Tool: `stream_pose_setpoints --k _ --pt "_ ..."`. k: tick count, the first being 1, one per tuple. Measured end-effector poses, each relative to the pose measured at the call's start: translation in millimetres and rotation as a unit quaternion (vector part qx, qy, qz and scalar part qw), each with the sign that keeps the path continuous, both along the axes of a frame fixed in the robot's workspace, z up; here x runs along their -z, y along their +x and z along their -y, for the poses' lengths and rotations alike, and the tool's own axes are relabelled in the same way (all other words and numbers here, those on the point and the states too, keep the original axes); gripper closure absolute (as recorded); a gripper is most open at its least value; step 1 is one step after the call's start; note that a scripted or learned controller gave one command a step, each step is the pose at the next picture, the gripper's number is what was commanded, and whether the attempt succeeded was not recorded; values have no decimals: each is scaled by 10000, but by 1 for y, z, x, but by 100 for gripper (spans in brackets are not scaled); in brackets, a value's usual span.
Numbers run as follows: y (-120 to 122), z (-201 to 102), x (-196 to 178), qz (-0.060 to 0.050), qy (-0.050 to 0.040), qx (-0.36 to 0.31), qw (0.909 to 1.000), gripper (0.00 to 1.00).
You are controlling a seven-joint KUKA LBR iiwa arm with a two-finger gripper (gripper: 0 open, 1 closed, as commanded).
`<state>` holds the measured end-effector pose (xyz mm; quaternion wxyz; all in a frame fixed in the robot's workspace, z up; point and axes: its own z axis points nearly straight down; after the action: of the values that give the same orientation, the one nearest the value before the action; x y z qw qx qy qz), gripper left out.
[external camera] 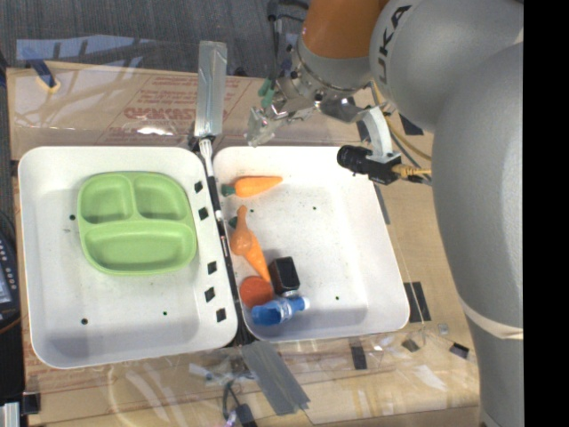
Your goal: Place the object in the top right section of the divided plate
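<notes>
Gripper (pixel 267 121): hung at the upper middle of the frame, above the far rim of the right bin, over the brown board behind it; whether it was open or closed could not be told from this angle, and nothing showed in its grasp.
Arm (pixel 444 78): grey, with an orange band (pixel 342 12) near the top edge, filled the upper right and ran down the right side of the frame.
Left bin (pixel 36 265): white and shallow, in the left half of the frame, bearing the plate.
Plate (pixel 138 221): green, divided into three sections, two small ones along its upper side and one wide one below; it lay in the upper middle of the left bin, and all sections looked bare.
Right bin (pixel 347 238): white, just beside the left bin, holding all the loose things along its left side.
Carrot (pixel 253 185): orange with a green stub at its left end, lay crosswise near the upper left corner of the right bin, below the gripper and apart from it.
Second carrot (pixel 247 243): orange, lay slanted along the left wall, below the first.
Black block (pixel 284 274): sat just right of the second carrot's lower end, touching it or nearly so.
Red thing (pixel 255 290): rounded, at the lower left of the right bin, just below the second carrot.
Blue bottle (pixel 280 310): lay on its side against the bin's lower left corner, touching the red thing.
Bench (pixel 133 96): brown board with red print under clear film, at the upper left behind the bins.
</notes>
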<state>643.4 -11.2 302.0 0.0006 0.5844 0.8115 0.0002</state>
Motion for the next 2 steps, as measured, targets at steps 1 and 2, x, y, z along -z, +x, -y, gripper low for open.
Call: stream_pose_setpoints --k 1,2 --pt "-48 120 -5 -18 1 -54 10000 100" --pt "-24 138 62 -22 5 -1441 9896 100"
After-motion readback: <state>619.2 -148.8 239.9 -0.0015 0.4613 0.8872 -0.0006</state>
